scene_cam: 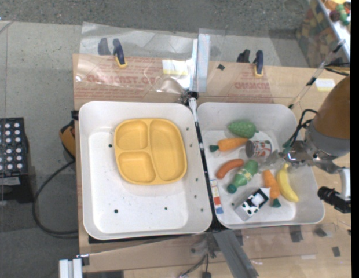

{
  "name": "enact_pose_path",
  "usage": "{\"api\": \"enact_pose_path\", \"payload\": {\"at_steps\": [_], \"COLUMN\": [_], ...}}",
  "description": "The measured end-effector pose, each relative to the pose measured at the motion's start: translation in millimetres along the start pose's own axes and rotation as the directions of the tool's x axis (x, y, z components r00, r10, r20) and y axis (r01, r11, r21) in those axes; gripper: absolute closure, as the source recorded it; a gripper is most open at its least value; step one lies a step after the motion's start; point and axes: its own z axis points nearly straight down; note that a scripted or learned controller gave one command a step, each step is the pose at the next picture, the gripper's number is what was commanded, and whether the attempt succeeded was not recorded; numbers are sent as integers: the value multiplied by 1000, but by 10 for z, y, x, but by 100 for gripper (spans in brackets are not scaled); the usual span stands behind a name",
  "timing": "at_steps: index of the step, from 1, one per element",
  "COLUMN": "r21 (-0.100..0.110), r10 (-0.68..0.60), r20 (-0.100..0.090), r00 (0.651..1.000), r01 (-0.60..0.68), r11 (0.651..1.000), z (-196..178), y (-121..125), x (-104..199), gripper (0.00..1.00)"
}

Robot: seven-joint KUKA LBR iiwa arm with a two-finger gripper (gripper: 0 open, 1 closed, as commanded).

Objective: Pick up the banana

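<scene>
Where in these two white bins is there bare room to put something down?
The left bin has bare floor all around the yellow divided plate, widest between the plate and the near rim. The right bin is crowded: carrots, a can, a green bottle, the banana and the hand. Its free patches are the strip under its far rim and its near right corner.

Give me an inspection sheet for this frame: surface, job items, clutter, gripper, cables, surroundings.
Surface: two white bins; left bin, right bin.
Job's things: banana lies in the right bin near its right wall, beside a small carrot.
Clutter: yellow divided plate in the left bin; green leafy toy, large carrot, can, sausage, green bottle, black-and-white block.
Gripper: gripper above the banana; finger state unclear.
Cables: black cable left of the bench.
Surroundings: blue clamps on the cardboard.
</scene>
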Motion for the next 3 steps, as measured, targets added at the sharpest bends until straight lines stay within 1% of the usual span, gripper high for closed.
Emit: {"api": "enact_pose_path", "payload": {"at_steps": [1,2,3], "r21": [-5,-3,-3], "r10": [-13,-10,-10], "r20": [1,0,0], "r00": [1000,1000,1000], "r01": [13,10,10], "r11": [1000,1000,1000], "z": [373,289,288], "y": [-265,-277,-278], "x": [-115,-126,-127], "gripper": [0,100,0]}}
